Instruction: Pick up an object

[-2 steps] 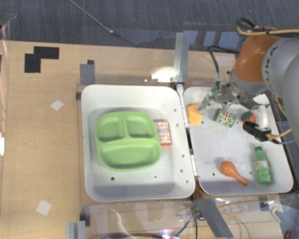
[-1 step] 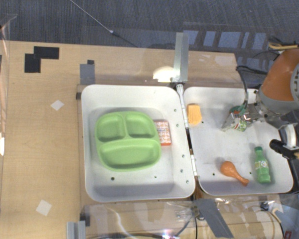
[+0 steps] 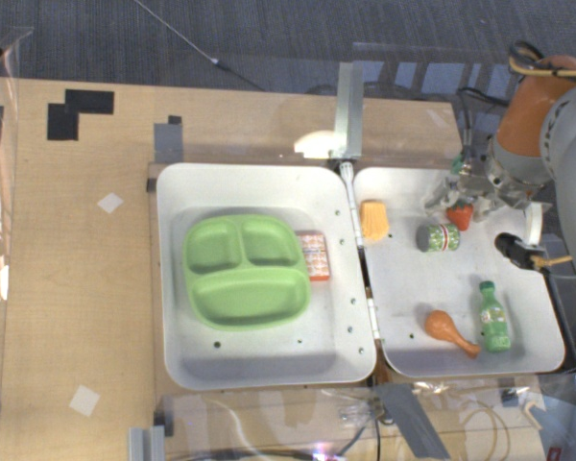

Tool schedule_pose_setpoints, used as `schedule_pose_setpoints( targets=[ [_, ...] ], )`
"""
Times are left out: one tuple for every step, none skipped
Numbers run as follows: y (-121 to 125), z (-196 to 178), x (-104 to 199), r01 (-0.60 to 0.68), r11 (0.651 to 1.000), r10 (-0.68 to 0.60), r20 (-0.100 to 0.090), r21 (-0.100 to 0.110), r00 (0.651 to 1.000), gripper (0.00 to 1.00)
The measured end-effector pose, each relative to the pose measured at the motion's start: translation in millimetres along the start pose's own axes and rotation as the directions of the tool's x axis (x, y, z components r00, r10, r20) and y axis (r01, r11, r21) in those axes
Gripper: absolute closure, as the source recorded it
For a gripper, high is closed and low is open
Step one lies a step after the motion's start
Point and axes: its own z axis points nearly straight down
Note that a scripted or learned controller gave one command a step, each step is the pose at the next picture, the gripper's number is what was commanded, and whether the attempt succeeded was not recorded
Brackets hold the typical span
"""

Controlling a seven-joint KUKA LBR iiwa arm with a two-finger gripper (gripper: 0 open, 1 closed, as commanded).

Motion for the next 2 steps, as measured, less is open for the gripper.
schedule_pose_setpoints(
  targets=[
    [2.7,-13.0,2.9,0.011,1.000,-0.011,0.002,-0.006,1.000,1.00],
    [-35.8,-182.1,124.4,0.066,0.998,-0.066,-0.003,0.000,0.998,1.00]
  ],
)
